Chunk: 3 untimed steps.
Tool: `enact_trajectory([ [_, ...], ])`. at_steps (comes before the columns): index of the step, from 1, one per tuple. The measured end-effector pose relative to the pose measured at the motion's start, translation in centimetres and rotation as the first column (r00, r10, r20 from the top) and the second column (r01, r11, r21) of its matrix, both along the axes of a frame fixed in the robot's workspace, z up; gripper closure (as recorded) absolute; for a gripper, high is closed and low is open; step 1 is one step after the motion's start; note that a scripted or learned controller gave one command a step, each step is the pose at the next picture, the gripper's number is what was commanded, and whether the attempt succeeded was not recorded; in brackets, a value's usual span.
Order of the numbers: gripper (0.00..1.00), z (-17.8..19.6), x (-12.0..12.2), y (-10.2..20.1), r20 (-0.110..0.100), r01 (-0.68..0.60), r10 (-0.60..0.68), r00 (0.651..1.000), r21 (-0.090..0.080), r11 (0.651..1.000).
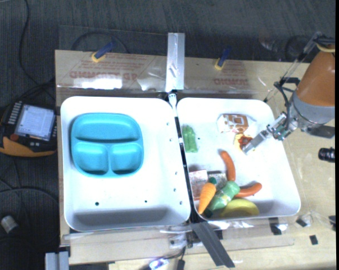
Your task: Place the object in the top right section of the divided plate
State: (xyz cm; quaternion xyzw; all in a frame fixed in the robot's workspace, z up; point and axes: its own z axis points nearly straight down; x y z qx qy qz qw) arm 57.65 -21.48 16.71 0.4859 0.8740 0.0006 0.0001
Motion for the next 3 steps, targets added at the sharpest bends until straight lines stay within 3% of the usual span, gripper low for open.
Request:
enact_trajectory([
  [1,1.0,0.9,0.1,0.2,0.002,-0.001,0.001,1.0,0.002,1.0],
  [2,1.0,-3.7,2.7,-0.7,-0.002,0.247,-0.247,0.969,-0.002,0.969],
  [3,1.0,-7.4,-3.9,2.3,0.019,-0.147,0.147,0.989,-0.012,0.989],
])
